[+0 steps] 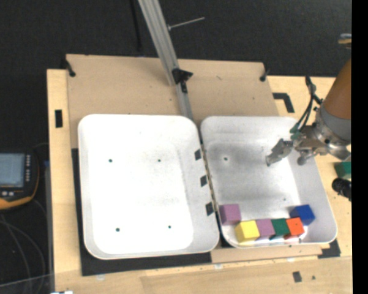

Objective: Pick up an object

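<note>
Your metal gripper [289, 151] over the right bin [245, 136], fingers spread and holding nothing, smooth plastic cubes along its near wall, purple block [231, 212], yellow block [247, 230], blue block [302, 213].

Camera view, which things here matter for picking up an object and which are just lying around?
For the job:
- pincer, above the right bin
- blocks along that bin's near wall: purple block, yellow block, blue block, orange block

Just lying about:
- left bin
- handheld screen device off the bench
- slanted metal rail
</note>
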Action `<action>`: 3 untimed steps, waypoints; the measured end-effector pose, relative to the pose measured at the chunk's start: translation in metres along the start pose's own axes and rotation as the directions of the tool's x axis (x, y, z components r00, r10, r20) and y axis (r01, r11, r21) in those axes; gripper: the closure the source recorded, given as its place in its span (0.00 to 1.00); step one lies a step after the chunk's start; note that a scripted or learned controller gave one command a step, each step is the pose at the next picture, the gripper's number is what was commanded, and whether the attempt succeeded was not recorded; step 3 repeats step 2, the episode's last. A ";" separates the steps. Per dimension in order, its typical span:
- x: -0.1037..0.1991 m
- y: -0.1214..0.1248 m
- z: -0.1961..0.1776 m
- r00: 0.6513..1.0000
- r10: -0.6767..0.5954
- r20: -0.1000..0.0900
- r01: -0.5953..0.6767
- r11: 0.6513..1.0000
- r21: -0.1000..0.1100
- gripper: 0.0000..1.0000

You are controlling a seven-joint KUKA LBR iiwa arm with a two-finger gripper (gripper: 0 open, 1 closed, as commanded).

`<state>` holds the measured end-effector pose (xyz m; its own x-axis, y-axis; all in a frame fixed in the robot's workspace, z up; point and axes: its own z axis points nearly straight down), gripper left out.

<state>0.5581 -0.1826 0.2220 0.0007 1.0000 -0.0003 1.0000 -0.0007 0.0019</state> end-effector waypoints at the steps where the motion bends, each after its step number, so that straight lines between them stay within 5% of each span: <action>1: -0.001 0.001 -0.011 1.000 0.000 0.001 0.000 1.000 -0.003 1.00; 2: -0.006 -0.028 -0.014 1.000 0.001 0.001 -0.001 1.000 0.001 1.00; 3: -0.006 -0.028 -0.014 1.000 0.001 0.001 -0.001 1.000 0.001 1.00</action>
